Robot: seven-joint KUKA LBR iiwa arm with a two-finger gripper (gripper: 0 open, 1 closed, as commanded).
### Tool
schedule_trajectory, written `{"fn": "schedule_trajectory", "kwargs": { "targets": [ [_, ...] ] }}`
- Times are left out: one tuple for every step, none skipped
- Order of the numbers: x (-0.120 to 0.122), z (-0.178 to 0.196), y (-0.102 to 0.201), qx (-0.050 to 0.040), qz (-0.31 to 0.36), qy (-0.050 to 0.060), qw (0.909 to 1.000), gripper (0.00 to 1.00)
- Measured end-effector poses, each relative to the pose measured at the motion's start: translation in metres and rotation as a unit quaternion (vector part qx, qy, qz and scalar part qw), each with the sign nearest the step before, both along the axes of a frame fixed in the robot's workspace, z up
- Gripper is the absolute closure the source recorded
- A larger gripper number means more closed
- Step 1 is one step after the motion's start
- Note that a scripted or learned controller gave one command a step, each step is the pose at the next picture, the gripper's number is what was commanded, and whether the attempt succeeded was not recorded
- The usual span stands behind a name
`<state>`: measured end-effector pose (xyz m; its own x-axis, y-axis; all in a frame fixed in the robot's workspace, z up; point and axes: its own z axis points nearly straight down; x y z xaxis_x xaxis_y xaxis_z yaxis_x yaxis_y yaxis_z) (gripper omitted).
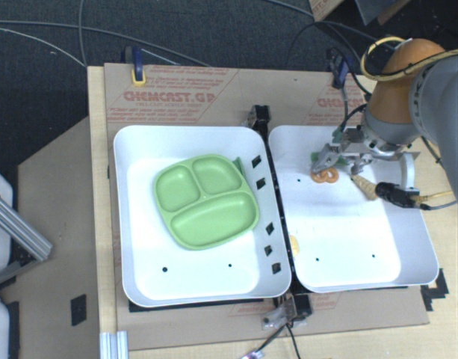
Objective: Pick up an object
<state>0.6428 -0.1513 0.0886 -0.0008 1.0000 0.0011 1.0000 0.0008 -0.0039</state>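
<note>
Hovering end effector (335, 158) over small orange pretzel-like piece (325, 175) in right bin (363, 260); finger state unclear; probably light, brittle, best pinched across its width.

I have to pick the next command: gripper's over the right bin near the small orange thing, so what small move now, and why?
Probably lower the gripper slightly onto the small orange thing. It lies on the right bin floor just below and left of the gripper, not visibly held.
</note>
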Motion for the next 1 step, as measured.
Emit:
{"fn": "schedule_trajectory", "kwargs": {
  "targets": [
    [0.0019, 0.0147, -0.0001, -0.0005, 0.000, -0.003, 1.0000, 1.00]
  ]
}}
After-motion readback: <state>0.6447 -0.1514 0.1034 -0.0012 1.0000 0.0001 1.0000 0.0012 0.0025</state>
